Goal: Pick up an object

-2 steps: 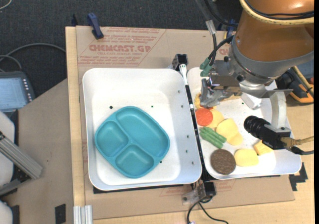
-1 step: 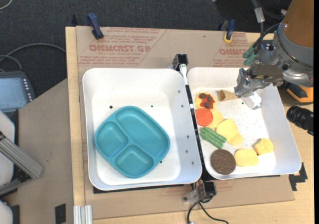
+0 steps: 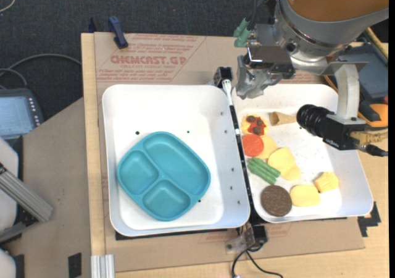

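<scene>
My gripper [image 3: 247,87] hangs over the far left corner of the right bin [image 3: 355,199], just above the divider between the bins. Nothing shows in it. Toy food lies in that bin below the gripper: a dark-topped pizza piece [image 3: 254,125], a red-orange tomato [image 3: 252,144], a green bean pod [image 3: 264,170], yellow pieces [image 3: 283,161], a brown cookie [image 3: 275,200], a yellow lemon [image 3: 305,195], a corn piece [image 3: 326,181] and a small tan piece [image 3: 281,118]. The gripper touches none of them.
The left bin [image 3: 123,107] holds a blue divided plate [image 3: 163,175]. A black cylinder [image 3: 321,123] on a bracket juts over the right bin's far side. The big grey and orange arm [image 3: 333,5] covers the top right. A blue clamp [image 3: 117,31] sits on the cardboard behind.
</scene>
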Robot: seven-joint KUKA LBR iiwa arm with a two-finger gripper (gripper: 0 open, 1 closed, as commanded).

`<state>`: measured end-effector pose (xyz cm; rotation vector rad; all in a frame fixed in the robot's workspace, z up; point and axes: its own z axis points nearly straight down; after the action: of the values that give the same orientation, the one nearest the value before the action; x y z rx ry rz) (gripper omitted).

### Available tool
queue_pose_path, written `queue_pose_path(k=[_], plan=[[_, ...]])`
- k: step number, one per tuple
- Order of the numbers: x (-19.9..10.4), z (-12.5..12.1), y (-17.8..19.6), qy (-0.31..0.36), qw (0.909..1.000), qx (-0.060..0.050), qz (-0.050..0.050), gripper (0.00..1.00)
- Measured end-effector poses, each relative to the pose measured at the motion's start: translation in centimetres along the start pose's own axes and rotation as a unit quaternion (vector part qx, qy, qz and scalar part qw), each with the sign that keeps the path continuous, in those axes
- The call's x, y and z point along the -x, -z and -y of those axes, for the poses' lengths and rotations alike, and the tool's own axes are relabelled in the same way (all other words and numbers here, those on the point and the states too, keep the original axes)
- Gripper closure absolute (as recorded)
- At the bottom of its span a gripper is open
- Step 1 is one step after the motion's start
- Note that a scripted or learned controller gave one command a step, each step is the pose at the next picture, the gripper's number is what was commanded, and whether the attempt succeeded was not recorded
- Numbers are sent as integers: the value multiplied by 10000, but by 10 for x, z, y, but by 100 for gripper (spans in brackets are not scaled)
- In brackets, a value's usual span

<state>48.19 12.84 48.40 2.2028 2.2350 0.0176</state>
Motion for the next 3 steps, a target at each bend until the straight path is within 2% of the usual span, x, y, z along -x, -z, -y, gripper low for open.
queue_pose_path(k=[1,2,3], plan=[[-77,-20,53,-26,10000,-14,4,100],[-73,-21,62,-54,10000,-24,17,100],[-97,-23,49,-55,10000,-68,30,100]])
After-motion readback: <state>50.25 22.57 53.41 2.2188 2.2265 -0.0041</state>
